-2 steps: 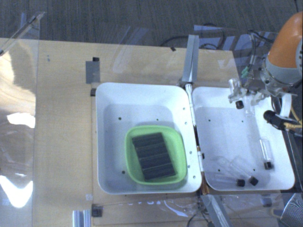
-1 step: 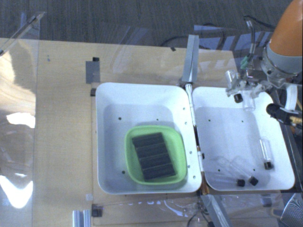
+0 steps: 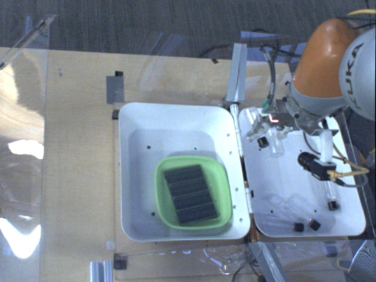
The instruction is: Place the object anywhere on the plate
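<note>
Orange-banded arm (image 3: 329, 57) hangs over right bin (image 3: 352, 219); dark object (image 3: 189, 194) on green plate (image 3: 164, 207), fingers' state unclear.

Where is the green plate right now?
The green plate sits in the left white bin, toward its lower right corner, with a dark ridged block lying on it.

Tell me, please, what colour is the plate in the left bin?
Light green plate, seen best in the camera view.

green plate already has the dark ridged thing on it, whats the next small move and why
Probably lift the tool straight up a little: the dark ridged object already lies on the green plate in the left bin, while the tool sits over the right bin.
</note>
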You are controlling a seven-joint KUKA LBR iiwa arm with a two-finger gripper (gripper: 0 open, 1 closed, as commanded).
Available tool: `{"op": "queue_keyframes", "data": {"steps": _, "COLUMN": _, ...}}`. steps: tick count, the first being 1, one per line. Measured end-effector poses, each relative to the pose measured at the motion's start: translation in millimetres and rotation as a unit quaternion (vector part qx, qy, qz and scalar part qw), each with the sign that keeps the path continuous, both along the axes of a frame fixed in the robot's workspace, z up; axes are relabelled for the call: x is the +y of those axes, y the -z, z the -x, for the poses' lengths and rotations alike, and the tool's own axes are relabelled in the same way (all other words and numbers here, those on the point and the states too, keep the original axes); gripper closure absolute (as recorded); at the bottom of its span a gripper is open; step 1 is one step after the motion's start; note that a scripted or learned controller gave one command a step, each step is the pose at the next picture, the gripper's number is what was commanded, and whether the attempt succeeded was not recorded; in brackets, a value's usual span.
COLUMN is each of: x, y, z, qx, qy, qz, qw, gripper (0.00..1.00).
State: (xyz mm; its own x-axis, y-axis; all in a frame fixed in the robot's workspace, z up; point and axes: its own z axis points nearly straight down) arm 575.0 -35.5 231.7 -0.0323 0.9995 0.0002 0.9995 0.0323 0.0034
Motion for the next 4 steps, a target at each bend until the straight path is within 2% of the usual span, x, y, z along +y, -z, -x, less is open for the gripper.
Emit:
{"op": "queue_keyframes", "data": {"steps": 1, "x": 24.1, "y": 36.6, "z": 52.9, "qx": -0.001, "qy": -0.158, "qz": 0.0004, "qw": 0.9874, "gripper": 1.0}}
{"op": "queue_keyframes", "data": {"steps": 2, "x": 82.1, "y": 24.9, "z": 59.7, "qx": -0.002, "qy": -0.204, "qz": 0.0005, "qw": 0.979, "gripper": 1.0}}
{"op": "queue_keyframes", "data": {"steps": 3, "x": 173.4, "y": 26.2, "z": 83.7, "qx": -0.001, "qy": -0.331, "qz": 0.0003, "qw": 0.9437, "gripper": 1.0}}
{"op": "queue_keyframes", "data": {"steps": 4, "x": 173.0, "y": 26.0, "z": 83.4, "qx": -0.001, "qy": -0.33, "qz": 0.0003, "qw": 0.9439, "gripper": 0.0}}
